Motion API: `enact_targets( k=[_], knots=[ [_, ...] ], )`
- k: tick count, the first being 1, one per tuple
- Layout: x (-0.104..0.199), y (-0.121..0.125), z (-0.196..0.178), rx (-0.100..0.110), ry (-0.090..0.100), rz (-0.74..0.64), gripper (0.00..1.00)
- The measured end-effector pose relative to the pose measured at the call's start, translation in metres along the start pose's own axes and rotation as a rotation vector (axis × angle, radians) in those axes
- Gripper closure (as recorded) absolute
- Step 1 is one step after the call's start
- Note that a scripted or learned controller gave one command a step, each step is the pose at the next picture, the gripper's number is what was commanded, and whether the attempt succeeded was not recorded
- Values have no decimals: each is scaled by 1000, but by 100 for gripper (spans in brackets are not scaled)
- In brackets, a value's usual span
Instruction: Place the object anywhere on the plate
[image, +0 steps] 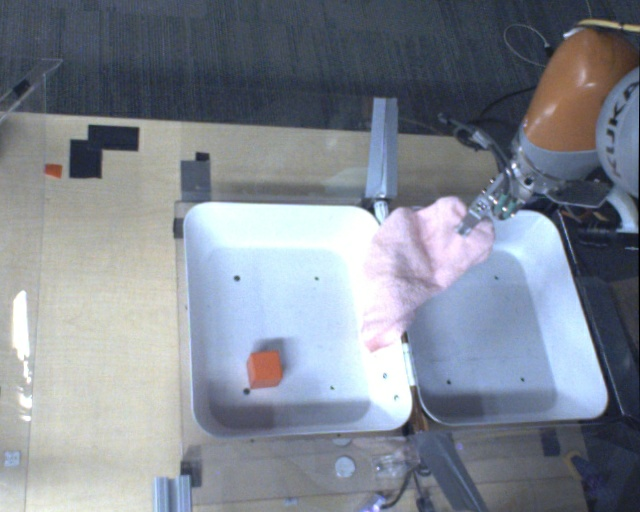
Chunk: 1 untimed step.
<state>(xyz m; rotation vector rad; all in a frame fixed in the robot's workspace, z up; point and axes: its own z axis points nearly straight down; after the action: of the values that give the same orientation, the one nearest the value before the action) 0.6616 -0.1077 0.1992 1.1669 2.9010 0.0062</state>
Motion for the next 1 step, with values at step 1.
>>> enact_targets(
  k=[1],
  knots=[
    [-1, 4, -28, 0, 0, -7, 100]
  ],
)
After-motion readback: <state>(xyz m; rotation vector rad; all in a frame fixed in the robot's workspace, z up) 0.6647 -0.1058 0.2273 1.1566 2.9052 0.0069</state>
